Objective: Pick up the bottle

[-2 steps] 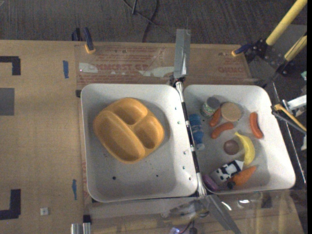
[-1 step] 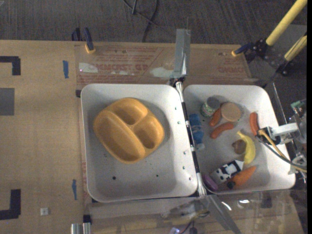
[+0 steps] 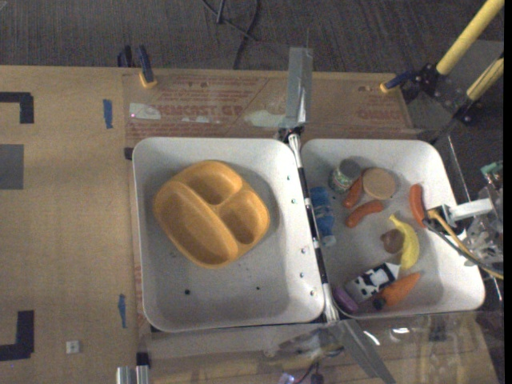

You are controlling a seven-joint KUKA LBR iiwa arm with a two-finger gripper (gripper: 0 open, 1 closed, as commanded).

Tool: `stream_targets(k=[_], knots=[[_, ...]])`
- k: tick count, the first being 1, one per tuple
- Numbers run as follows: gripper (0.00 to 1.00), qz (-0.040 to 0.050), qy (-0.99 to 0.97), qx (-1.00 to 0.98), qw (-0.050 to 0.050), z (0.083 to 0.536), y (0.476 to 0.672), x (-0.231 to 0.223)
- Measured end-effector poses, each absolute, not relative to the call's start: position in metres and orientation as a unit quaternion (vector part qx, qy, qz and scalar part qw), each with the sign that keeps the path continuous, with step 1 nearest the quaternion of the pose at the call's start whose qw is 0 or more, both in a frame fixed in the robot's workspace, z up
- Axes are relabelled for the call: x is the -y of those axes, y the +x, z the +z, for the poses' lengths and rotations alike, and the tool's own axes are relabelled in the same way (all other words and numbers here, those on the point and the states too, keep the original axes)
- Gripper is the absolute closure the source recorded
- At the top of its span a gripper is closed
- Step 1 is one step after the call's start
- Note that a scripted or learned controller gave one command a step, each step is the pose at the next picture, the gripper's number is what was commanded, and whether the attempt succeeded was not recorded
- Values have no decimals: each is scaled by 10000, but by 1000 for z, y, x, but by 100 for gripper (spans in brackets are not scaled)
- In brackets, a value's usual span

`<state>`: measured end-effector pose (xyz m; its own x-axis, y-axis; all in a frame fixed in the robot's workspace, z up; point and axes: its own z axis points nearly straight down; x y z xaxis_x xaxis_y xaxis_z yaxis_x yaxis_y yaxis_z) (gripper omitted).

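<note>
Camera view looks down on a table (image 3: pixel 64 214) with two white bins; the left bin (image 3: pixel 160 294) carries an orange divided plate (image 3: pixel 210 212), and the right bin (image 3: pixel 448 290) carries the clutter. The bottle (image 3: pixel 322 212) I take to be the small blue, translucent item lying against the right bin's inner wall, at about 9 o'clock in that bin, just beside the divider between the bins; it is blurred enough that this reading is a judgement. Near it, toward 12 o'clock, sit a dark round can (image 3: pixel 348 172) and a tan disc (image 3: pixel 379 183), with two orange-red sausages (image 3: pixel 360 202) just below them. A banana (image 3: pixel 407 242) lies near the middle-right, a carrot (image 3: pixel 398 289) and a black-and-white carton (image 3: pixel 373 281) at 6 o'clock, and another red sausage (image 3: pixel 416 202) toward 3 o'clock. The gripper (image 3: pixel 480 230) sits at the bin's 3 o'clock rim, amid cables and metalwork, well apart from the bottle; whether it is released or clenched I cannot tell, and nothing is seen held. The step in hand looks like the approach, with the grasp not yet begun. The next move calls for travel across the bin toward 9 o'clock, passing over the banana and sausages, then a descent beside the wall. That wall leaves little room on one side of the bottle, so the grip likely needs to align along the wall rather than across it.
</note>
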<state>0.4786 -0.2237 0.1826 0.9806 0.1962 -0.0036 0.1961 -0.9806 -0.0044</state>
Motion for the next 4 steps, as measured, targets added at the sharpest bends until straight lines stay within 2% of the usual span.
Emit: stream_targets(k=[1,2,3,4], knots=[[100,-9,-9949,1007,39,87,481,221],[100,7,-9914,1312,8,249,527,222],[100,15,-9870,1605,20,106,478,223],[100,5,-9717,2362,5,265,505,223]])
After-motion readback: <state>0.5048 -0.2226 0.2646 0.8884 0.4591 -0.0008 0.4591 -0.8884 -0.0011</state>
